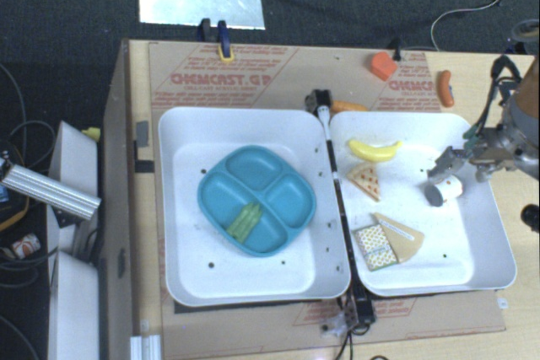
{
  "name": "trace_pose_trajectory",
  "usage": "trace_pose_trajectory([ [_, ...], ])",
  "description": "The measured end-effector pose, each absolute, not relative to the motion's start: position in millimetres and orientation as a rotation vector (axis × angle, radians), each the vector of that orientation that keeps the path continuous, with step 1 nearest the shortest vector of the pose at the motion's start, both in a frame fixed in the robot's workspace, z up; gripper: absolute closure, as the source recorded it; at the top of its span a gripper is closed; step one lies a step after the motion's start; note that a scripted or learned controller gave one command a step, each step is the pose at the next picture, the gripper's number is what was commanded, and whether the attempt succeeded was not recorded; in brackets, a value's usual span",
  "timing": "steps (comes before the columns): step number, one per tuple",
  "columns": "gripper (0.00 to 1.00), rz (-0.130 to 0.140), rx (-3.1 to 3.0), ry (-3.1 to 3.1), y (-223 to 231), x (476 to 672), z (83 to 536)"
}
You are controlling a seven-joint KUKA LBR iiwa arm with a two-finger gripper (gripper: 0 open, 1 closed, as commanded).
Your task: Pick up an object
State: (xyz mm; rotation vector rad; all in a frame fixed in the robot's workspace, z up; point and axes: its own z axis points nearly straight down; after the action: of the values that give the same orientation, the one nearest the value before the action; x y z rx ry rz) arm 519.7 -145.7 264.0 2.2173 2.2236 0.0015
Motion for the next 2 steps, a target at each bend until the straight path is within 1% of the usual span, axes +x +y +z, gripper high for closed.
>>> trace_pose_trajectory([
  [1,0.0,-0.002,2.22,2.225,-190.9,613.8,157.5],
  [2,0.0,0.004,2.215,2.227,-118.9,637.1,134.9],
])
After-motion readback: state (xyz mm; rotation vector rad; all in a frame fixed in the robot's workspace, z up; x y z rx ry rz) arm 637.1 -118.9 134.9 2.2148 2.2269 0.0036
